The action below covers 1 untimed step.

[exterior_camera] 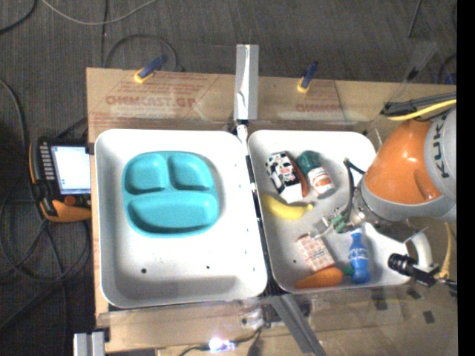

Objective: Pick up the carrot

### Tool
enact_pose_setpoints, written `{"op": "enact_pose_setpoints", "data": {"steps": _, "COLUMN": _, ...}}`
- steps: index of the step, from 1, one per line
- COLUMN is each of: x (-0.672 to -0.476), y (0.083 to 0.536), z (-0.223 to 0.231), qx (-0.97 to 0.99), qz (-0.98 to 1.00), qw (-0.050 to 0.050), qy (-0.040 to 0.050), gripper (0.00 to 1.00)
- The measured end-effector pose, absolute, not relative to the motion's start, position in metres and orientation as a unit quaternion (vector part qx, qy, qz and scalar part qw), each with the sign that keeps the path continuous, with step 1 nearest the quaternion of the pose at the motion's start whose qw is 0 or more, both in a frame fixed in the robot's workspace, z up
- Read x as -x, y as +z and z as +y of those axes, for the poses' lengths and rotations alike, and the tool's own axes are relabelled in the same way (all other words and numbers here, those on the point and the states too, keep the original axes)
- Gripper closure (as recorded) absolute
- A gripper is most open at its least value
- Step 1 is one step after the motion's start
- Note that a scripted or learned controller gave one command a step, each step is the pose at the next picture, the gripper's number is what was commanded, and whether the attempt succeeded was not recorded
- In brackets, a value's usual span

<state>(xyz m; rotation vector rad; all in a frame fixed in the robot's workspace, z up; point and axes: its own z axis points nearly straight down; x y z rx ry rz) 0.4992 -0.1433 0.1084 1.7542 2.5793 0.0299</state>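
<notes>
carrot (320, 277) lies near the front edge of the right bin (365, 143), orange, its length running roughly left to right, with its right end just beside the base of a small blue bottle (358, 256) that stands at a slight tilt. just above the carrot rests a flat packet (314, 250) with pale and reddish print, and farther back a yellow banana (288, 209) curves across the bin floor. behind the banana sits a black-and-white carton (282, 173), and next to that a small jar (320, 181) with a white label and a dark green top, both toward the back of the bin. the arm (412, 176), grey with its orange band, comes in from the right and covers the right side of this bin; the gripper (338, 221) hangs between the banana and the blue bottle, apart from the carrot and with nothing visibly caught in it, though whether it is released or clenched i cannot tell from this angle. the left bin (119, 273) holds a turquoise divided plate (173, 193) with three compartments, set toward the back. the two bins touch along their inner edges on a brown board (185, 99), and a handheld device (65, 175) with a lit screen lies off to the left of the bench.
</notes>
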Motion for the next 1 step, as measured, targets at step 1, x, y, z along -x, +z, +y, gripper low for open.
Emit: {"op": "enact_pose_setpoints", "data": {"steps": 1, "x": -0.4980, "y": 0.1986, "z": -0.0891, "qx": -0.461, "qz": 0.887, "qw": 0.000, "qy": 0.0005, "gripper": 1.00}}
